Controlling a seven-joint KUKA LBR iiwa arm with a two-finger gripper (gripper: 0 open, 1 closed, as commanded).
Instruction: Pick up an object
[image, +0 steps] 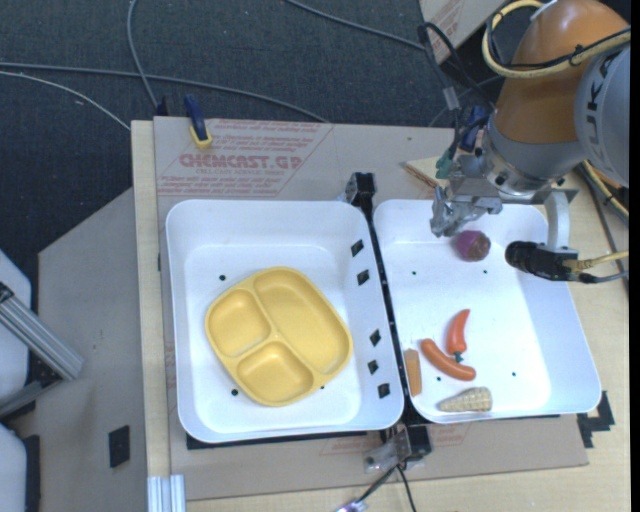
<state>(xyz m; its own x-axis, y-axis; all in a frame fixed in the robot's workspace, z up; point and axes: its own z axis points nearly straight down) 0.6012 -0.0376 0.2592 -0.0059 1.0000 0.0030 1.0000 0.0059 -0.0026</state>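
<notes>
My gripper (452, 222) hangs over the far part of the right bin (560, 330), just left of a small purple onion-like ball (473, 245). Nothing shows between its fingers. Lower in the same bin lie a red chilli pepper (458, 330), an orange-red sausage (447, 360), a slim orange carrot-like stick (413, 371) and a pale corn cob (467, 402). The ball rests on the bin floor, apart from the other pieces.
The left bin (190, 300) holds a yellow three-compartment tray (277, 335). A black divider with clips (372, 290) runs between the bins. A black cylinder (540, 260) on the arm juts over the right bin's far right side. Cables trail behind the bench.
</notes>
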